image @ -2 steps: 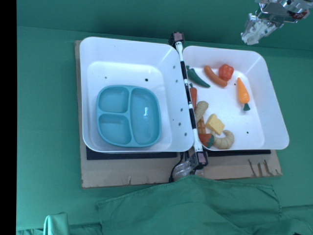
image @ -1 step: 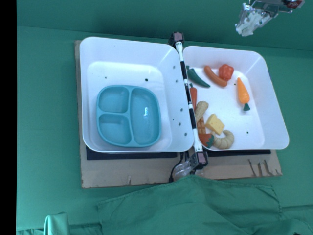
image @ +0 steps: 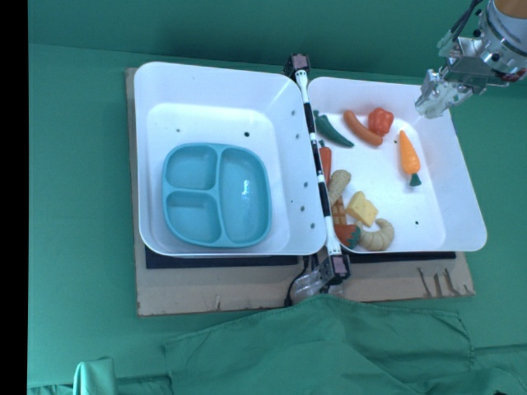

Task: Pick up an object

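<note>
Gripper (image: pixel 434 97): hangs over the far right corner of the right bin (image: pixel 461 212), above its rim; whether it is open or closed cannot be told from this angle, and nothing shows in its grasp.
Arm (image: pixel 502 23): comes in from the upper right, grey with an orange band at the top edge of the view.
Carrot (image: pixel 409 156): the nearest toy, lying on the bin floor just below and left of the gripper, green top pointing toward the near side.
Red pepper (image: pixel 380 120): left of the gripper, near the far wall, touching the end of the sausage (image: pixel 362 127).
Green chilli (image: pixel 333 130): further left, by the divider between the bins.
Near cluster: a yellow cheese wedge (image: pixel 361 208), a croissant (image: pixel 378 235) and a tan piece (image: pixel 339 183) lie well apart from the gripper, toward the near left corner.
Left bin (image: pixel 165 97): holds a blue divided plate (image: pixel 216 194).
Surroundings: both bins sit on cardboard (image: pixel 214 290) over green cloth (image: pixel 74 220).
</note>
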Available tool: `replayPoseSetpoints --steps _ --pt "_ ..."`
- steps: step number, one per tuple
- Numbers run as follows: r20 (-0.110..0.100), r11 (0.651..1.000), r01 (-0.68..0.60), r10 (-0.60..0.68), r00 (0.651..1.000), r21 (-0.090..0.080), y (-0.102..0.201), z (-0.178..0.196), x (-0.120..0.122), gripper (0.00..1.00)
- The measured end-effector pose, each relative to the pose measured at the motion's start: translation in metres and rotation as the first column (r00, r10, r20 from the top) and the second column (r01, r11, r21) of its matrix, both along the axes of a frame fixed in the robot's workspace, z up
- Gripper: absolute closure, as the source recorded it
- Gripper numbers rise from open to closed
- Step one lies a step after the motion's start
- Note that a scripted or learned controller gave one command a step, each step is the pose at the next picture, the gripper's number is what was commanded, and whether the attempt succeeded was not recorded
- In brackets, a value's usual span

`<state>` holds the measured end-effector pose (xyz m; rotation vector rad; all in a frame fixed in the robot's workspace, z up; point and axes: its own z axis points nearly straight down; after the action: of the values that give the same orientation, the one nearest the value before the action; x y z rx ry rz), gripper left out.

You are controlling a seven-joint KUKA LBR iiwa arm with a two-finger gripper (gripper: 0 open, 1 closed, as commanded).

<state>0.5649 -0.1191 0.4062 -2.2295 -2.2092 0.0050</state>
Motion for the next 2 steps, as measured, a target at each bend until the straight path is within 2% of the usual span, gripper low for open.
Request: replayPoseSetpoints --steps 1,2 --pt "0.012 1.000 -0.006 0.006 1.000 -0.002 -0.007 0.026 0.013 1.00" --pt "0.014 1.000 -0.008 0.008 1.000 -0.002 -0.007 0.053 0.030 1.00"
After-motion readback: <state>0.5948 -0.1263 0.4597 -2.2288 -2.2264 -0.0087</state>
